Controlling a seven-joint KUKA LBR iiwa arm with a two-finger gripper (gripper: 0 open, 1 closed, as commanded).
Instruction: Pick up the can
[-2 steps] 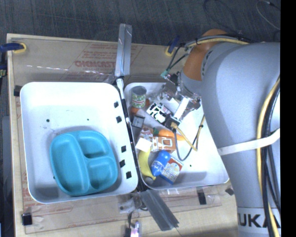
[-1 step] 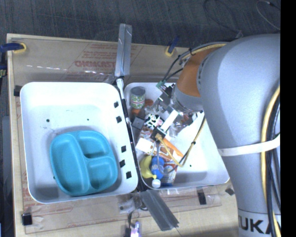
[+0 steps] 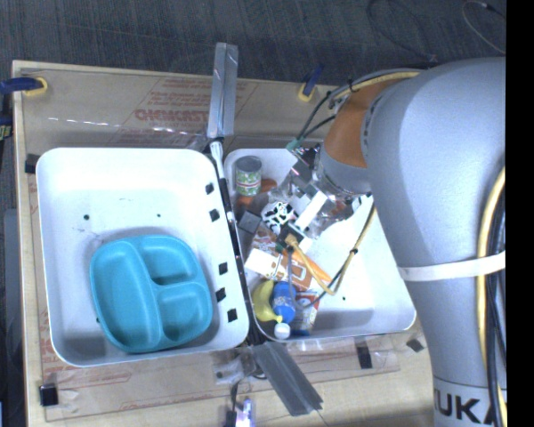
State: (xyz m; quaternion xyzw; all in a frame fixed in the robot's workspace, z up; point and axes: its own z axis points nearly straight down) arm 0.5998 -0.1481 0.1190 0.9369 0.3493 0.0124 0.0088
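The can [image 3: 247,177] stands upright in the far left corner of the right bin [image 3: 374,285]; it has a silver top and a green label. My gripper [image 3: 295,219] reaches down from the grey arm and its orange band into the middle of this bin, over a heap of small items. It sits to the right of the can and a little nearer the front, apart from it. Clutter and the gripper's own body hide the tips.
A blue divided tray [image 3: 151,292] lies in the left bin [image 3: 71,163]. The right bin's heap includes a black-and-white spotted thing [image 3: 276,212], an orange-and-white packet [image 3: 292,267], a yellow item [image 3: 262,301] and a blue bottle [image 3: 285,308]. The bulky arm covers the bin's right side.
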